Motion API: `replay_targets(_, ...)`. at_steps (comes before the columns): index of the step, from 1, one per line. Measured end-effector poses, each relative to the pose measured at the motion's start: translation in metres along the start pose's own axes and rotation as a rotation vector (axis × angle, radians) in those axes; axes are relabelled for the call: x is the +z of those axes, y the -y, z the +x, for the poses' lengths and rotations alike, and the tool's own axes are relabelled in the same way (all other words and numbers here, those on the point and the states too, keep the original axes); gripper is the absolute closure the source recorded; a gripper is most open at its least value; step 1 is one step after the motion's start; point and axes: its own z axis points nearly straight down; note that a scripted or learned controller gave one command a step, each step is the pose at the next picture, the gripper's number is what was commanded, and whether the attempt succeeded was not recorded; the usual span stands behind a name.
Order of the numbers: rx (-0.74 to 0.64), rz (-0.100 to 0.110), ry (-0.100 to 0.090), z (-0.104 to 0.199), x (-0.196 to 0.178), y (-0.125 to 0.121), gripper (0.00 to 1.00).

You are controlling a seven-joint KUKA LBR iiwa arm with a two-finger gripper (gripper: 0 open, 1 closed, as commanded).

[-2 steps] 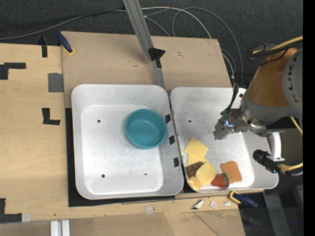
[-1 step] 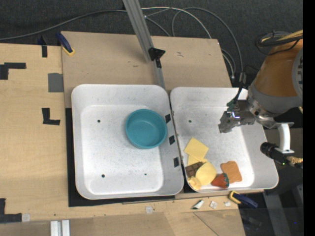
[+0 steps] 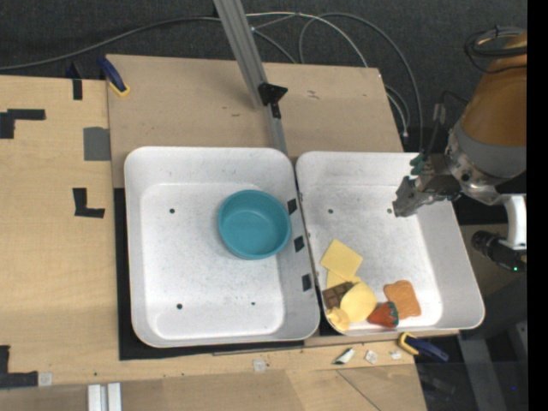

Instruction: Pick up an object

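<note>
Hovering over right white bin (image 3: 445,229), tool (image 3: 406,202), grip state impossible to tell. Likely light, rigid: flat yellow square piece (image 3: 342,259); best pinched across opposite edges.

Two shallow white bins side by side on a wooden bench (image 3: 188,101): left bin (image 3: 137,229), right bin (image 3: 360,187). Left of the left bin, black tape marks (image 3: 83,202) and a grey patch (image 3: 97,142). Behind it, a slanted metal pole (image 3: 240,32) and looping cables (image 3: 342,24). Beyond its far-left corner, a blue-and-yellow clamp (image 3: 114,75).
</note>
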Motion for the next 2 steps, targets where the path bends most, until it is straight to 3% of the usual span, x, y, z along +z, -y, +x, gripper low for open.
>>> replay_targets(2,-0.005,0.006,-0.002,0.113,0.029,-0.048,1.00)
